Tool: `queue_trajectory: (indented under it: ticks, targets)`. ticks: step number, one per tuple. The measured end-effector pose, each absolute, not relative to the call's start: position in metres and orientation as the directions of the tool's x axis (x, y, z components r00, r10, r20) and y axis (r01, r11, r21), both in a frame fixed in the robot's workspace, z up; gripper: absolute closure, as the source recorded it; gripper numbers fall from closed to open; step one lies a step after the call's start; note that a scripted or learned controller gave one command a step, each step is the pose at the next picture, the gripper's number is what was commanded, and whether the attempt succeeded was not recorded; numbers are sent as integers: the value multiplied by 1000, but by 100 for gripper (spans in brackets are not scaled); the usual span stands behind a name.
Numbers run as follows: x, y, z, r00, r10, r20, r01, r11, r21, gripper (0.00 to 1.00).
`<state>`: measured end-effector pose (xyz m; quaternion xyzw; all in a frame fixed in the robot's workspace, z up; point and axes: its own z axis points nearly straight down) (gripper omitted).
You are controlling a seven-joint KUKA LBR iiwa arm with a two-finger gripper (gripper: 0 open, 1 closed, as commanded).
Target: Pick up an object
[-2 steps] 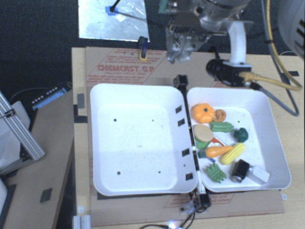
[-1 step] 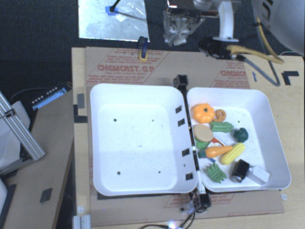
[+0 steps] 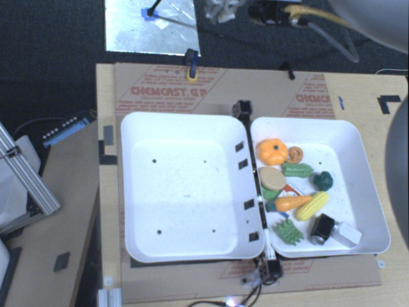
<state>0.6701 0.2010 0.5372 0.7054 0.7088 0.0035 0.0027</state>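
Here you see two white bins: the left bin (image 3: pixel 182 184) and the right bin (image 3: pixel 358 171), which holds about ten toys, among them one orange pumpkin (image 3: pixel 273 151), one yellow corn (image 3: pixel 312 205) and one carrot (image 3: pixel 293 203). The gripper (image 3: pixel 223 5) sits at the top of the frame; you cannot tell how it stands.

The gripper (image 3: pixel 225 2) sits at the very top of the picture, near the middle. It looks pale grey and blurry, so its parts are hard to make out. The big grey arm (image 3: pixel 370 8) fills the top right corner. More of it curves down along the right edge.
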Motion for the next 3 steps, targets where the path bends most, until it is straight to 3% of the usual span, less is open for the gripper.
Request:
queue_trajectory:
  ticks: [3]
  targets:
    - [668,200,570,-13,1000,0,1000,13,10,100]
